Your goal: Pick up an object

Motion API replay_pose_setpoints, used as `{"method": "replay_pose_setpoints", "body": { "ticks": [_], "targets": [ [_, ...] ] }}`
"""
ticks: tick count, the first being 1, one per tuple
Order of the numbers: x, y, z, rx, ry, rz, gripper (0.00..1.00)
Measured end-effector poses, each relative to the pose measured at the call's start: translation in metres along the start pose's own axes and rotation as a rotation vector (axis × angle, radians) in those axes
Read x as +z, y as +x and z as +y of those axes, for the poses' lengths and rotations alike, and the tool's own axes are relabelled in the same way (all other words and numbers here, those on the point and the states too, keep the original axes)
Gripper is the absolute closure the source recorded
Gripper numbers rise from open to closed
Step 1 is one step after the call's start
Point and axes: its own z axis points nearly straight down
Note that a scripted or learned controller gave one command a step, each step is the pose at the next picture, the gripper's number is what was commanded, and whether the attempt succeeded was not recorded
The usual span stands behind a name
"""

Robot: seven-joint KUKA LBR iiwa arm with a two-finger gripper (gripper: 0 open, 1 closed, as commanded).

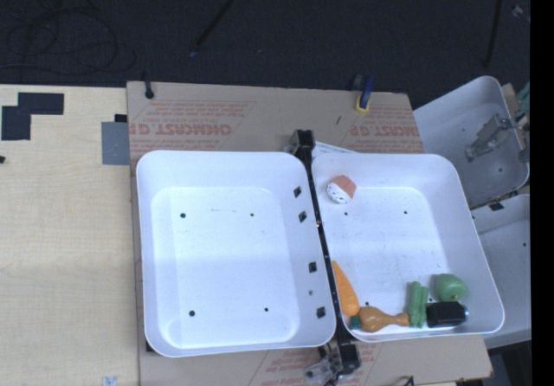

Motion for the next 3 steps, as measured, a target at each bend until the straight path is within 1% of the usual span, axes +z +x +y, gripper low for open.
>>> {"method": "replay_pose_setpoints", "body": {
  "ticks": [1,2,3],
  "targets": [
    [-0.112,-0.023,0.054,-0.009,0.006,0.003,0.00],
    [-0.115,-0.021,0.052,-0.013,0.021,0.008,1.00],
    [-0.012,-0.029,0.011,-0.003,0.032,0.013,1.00]
  ]
}}
